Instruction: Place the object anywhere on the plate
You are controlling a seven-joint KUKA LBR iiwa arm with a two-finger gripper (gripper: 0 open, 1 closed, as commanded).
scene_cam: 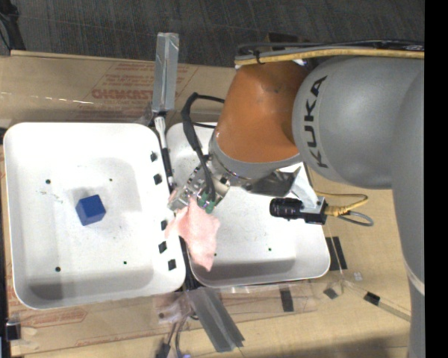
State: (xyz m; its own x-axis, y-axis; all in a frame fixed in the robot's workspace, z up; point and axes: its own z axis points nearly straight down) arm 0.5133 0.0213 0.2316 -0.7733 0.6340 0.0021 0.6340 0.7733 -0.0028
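Two shallow white plastic bins sit side by side on the table, over a sheet of brown cardboard.

Left bin — holds a small blue cube, resting flat on the floor a little left of centre, well apart from every wall.

Right bin — largely covered by the grey arm with its orange band, which comes in from the right and bends down over the bin's upper left part.

Gripper — low over the left side of the right bin, close to the divide between the bins. Whether it is apart or together I cannot tell; wrist hardware and a bit of green hide the tip.

Pale pink, soft, crumpled object — directly below the gripper tip, touching or nearly touching it at its upper end. It runs downward along the right bin's left wall, its lower end near the bin's front edge. Cannot tell whether it hangs from the gripper or lies on the bin floor.

A black cylindrical fitting with a yellow cable projects from the arm over the right bin's middle.

A grey metal bar stands behind the bins, at the gap between them.
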